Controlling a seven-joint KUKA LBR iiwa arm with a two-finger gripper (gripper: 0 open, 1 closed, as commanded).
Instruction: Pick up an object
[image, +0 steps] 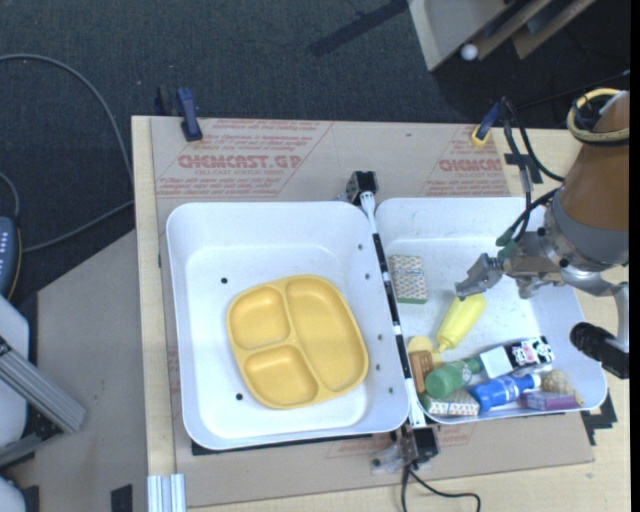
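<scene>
End effector (480, 280) hangs at the right of the frame, over the right bin, with its grey tips just above the upper end of the yellow bottle (459, 322); whether it is released or clenched cannot be told from this slanted view, and nothing shows between its tips. That bottle lies on its side near the middle of the right bin (440, 222), tilted from lower left to upper right, apart from the other items. It looks like a light, smooth plastic squeeze bottle, likely a little slippery and rounded, so it may roll or squirt out if pinched at the narrow neck; a hold across its wider body, square to its long axis, seems the safer place. Above and left of it sits a small speckled sponge (408, 278). Below it, crowded along the bin's lower edge, lie a green bottle (450, 379) and a blue tube (505, 389). The left bin (200, 250) holds a yellow divided tray (296, 342), all on the cardboard-covered worktop (300, 155).
</scene>
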